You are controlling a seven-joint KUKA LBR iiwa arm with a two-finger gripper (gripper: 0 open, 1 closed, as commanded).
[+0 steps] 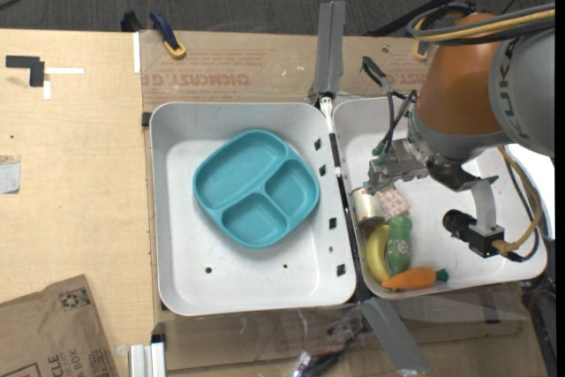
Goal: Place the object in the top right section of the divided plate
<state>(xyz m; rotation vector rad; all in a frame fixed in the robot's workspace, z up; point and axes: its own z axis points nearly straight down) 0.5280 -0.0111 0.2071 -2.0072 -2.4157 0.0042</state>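
Orange carrot (411, 279), banana (377, 252) and green toy (399, 243) lie at lower right in the right bin (459, 274). My gripper (381, 181) hovers just above them; I cannot tell its state. Judged step: picking. Next, carry leftward to the teal divided plate (256, 187), upper right section.

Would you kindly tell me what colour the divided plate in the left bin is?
The divided plate is teal, plain in the camera view.
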